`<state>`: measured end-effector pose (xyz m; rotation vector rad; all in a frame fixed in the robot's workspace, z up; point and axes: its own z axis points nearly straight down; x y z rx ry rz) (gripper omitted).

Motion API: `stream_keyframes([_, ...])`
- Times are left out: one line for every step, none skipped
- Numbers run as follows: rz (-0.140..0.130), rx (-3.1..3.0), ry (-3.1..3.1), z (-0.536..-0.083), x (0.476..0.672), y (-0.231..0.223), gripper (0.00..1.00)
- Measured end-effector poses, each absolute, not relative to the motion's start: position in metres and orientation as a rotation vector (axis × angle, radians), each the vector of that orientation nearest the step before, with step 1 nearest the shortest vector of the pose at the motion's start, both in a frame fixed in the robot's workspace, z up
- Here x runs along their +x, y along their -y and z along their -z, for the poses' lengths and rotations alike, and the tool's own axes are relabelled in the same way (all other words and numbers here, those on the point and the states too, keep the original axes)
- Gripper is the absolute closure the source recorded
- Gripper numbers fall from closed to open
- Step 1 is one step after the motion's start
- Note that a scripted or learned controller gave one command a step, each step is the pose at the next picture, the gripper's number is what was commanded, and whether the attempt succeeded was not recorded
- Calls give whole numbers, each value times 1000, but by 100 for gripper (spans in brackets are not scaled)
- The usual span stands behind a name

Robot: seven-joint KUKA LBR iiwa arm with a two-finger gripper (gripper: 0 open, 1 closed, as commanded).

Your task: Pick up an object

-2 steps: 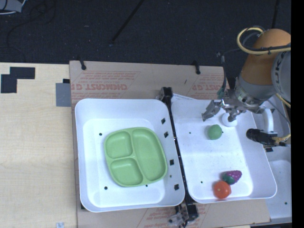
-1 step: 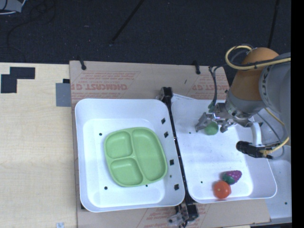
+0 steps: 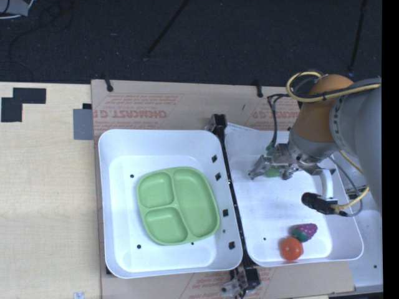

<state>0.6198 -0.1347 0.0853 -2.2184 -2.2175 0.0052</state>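
Green three-compartment plate [image 3: 177, 205], smooth plastic

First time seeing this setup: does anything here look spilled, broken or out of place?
Nothing stands out. The green divided plate lies flat in the left bin, and the orange ball and purple toy rest together in the right bin.

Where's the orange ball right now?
The orange ball sits in the right bin, near its front edge, touching the purple object.
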Motion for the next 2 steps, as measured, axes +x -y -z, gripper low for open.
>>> stream_keyframes([-4,-2221,2217,-98,620,135,100])
stream_keyframes([1,-2225,2218,-143,615,133,100])
